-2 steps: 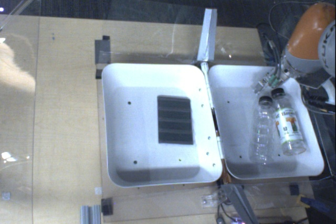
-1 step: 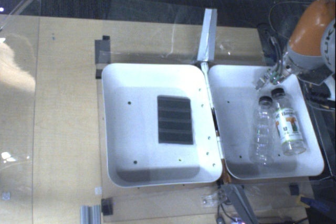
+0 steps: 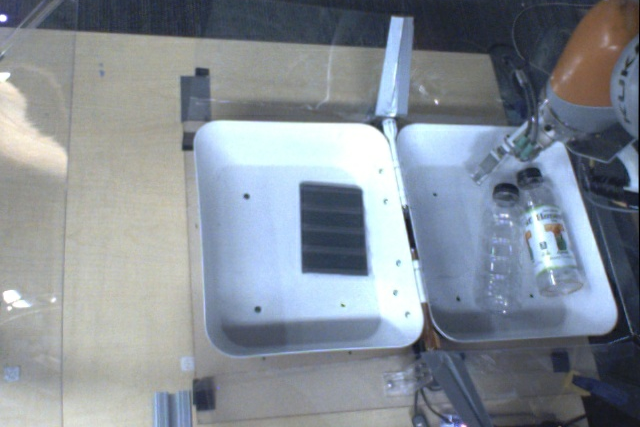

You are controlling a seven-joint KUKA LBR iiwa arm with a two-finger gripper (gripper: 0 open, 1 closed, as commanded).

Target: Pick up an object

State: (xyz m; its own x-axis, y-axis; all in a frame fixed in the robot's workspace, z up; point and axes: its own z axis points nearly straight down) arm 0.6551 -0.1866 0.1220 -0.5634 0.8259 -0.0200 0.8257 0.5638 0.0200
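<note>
Two white bins side by side on the wooden bench [image 3: 120, 215], and the action is over in the right bin [image 3: 440, 215]. The arm [image 3: 595, 65] leans in from the right, orange band showing above the wrist, and its gripper [image 3: 497, 160] hangs over the far part of that bin, angled down toward the left. It is small and blurred from up here, so I cannot tell how it is set, and nothing shows caught in it.

Just below the gripper lie two bottles, both on their sides with black caps pointing toward the far wall. The clear bottle [image 3: 500, 250] is on the left, nearly see-through against the white floor. Right beside it, the labelled bottle [image 3: 548, 245] has a white label with green and orange print. They look to be touching or very nearly so.

In the left bin [image 3: 230, 175], a dark ribbed tray [image 3: 334, 229] lies flat near the middle.
</note>
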